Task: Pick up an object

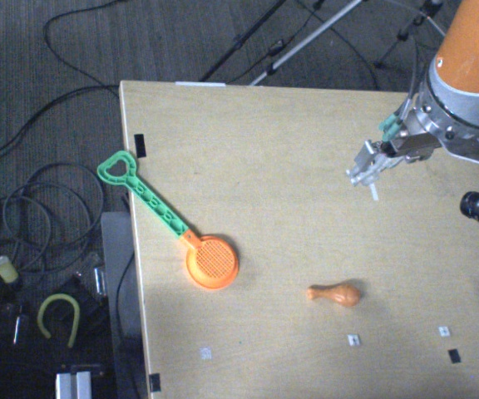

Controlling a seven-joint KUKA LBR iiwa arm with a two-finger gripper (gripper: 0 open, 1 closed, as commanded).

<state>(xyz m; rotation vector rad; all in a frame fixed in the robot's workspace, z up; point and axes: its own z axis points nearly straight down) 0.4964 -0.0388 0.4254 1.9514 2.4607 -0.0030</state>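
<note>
A toy strainer lies on the tan bench top (289, 140) at the left, its green handle (148, 198) running down-right to a round orange mesh head (212, 263). A small orange drumstick-shaped toy (336, 293) rests lower down, near the middle right. My gripper (366, 173) hangs over the upper right of the bench, well above and to the right of the drumstick toy and far from the strainer. Nothing is seen in it. The arm's orange band (464, 40) rises behind it at the right edge.
The bench's left edge (131, 223) drops to dark carpet with cables, a green U-shaped item (59, 314) and tripod legs (339, 11) at the back. Small black and white markers (353, 339) dot the bench's lower right.
</note>
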